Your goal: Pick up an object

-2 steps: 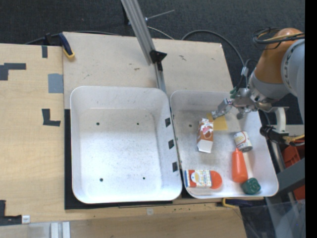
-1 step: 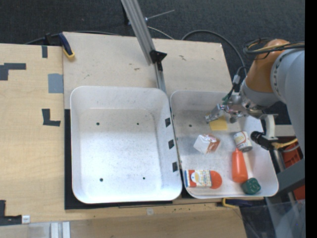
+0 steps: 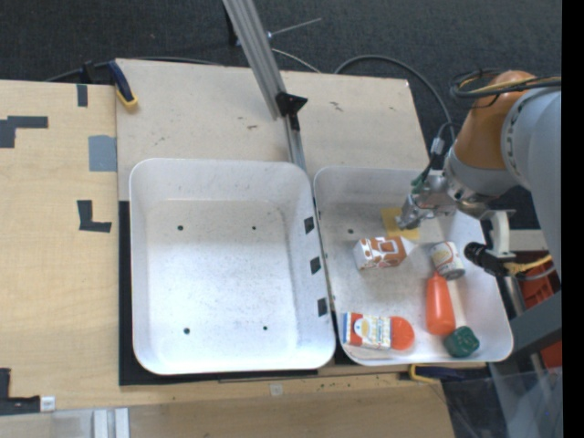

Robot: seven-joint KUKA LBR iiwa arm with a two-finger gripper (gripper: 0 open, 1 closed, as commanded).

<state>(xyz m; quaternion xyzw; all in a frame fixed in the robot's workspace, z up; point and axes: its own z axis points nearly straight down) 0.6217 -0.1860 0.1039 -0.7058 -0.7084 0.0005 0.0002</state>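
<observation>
We see the right bin (image 3: 338,208) holding every candidate. Our gripper (image 3: 411,215) hangs over a flat yellow piece (image 3: 394,219) near the far wall; we cannot tell its opening. We should descend squarely, since that thin piece offers little purchase.

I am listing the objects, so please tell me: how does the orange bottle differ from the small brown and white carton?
The orange bottle is plain orange and tall; the brown and white carton is boxy, shorter and printed. The bottle lies nearer the right bin's front; the carton sits mid-bin. Both lie in this bin.
</observation>
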